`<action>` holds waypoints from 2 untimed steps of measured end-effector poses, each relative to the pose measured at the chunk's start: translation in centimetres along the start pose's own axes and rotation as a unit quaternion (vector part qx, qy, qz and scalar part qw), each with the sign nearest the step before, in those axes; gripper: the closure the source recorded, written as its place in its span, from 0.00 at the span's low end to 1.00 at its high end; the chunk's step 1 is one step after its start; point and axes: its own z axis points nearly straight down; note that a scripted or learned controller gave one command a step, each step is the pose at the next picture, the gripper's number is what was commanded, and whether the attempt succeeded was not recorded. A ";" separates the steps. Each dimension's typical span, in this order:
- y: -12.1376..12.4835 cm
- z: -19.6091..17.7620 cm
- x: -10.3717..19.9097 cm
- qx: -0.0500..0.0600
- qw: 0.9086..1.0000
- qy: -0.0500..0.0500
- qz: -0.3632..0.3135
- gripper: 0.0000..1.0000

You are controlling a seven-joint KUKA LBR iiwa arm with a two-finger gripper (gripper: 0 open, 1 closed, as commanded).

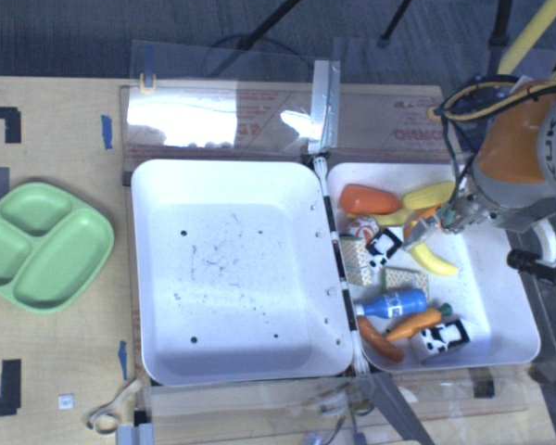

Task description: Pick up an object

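Observation:
The right bin (500, 276) holds a jumble of small items. At its far end lie an orange carrot-like piece (371, 198) and a yellow banana (429, 195). A second yellow banana (435, 260) lies further forward. My gripper (424, 224) hangs low between the two bananas, beside a black-and-white toy (385, 244). Nothing is seen held in it. A blue bottle (396, 303), an orange carrot (415, 323), a red-orange sausage shape (380, 341) and a black-and-white block (442, 337) lie at the near end.
The left bin (232, 267) shows bare white floor. A patterned packet (357, 256) lies against the divider between the bins. A green divided plate (42, 246) rests on the bench at far left. A clear plastic panel (222, 109) stands behind the bins.

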 end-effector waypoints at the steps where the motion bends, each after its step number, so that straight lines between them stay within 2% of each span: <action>1: 0.2 -1.3 -0.2 -0.004 1.000 -0.002 0.001 1.00; 2: 2.3 -9.7 5.1 0.000 1.000 0.000 0.019 1.00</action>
